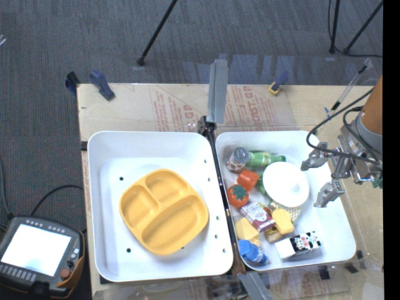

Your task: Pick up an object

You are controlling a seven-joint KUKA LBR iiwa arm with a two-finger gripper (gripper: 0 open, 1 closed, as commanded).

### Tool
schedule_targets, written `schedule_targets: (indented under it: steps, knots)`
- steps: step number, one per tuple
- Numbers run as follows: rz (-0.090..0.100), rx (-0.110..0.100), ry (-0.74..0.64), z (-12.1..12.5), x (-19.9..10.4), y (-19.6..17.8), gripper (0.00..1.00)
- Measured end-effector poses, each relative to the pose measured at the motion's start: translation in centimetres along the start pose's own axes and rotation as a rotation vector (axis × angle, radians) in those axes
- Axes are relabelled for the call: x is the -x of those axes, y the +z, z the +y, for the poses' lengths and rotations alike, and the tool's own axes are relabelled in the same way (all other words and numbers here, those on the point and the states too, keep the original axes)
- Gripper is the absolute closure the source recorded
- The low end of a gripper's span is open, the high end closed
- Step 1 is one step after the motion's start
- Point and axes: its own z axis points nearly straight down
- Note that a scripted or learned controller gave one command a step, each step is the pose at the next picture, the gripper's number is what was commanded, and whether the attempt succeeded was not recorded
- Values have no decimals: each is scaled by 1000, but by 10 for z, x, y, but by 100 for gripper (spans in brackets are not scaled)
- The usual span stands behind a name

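Observation:
My gripper (320, 179) hangs over the right side of the right bin (340, 230), fingers spread open with nothing between them. Just to its left lies a white upturned bowl (285, 184). Around the bowl sit a green bottle (265, 159), a small can (237, 159), a red tomato (237, 195), an orange-red piece (248, 179), a purple-red packet (256, 215), a yellow corn cob (282, 220), a yellow wedge (245, 230), a blue item (251, 252) and a black-and-white patterned box (299, 244).
The left bin (109, 161) holds a yellow divided plate (164, 211). A grey post (217, 99) stands behind where the bins meet. Cables (331, 114) trail from the arm at the right. A teach pendant (37, 252) lies at the lower left.

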Motion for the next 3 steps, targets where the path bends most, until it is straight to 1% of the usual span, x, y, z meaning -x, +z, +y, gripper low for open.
schedule_targets:
  steps: [1, 2, 3]
  knots:
    - [-7, -1, 161, 38, 49, 147, 0]
    - [0, 0, 115, 87, 11, 163, 0]
    - [-1, 0, 419, 83, 55, 163, 0]
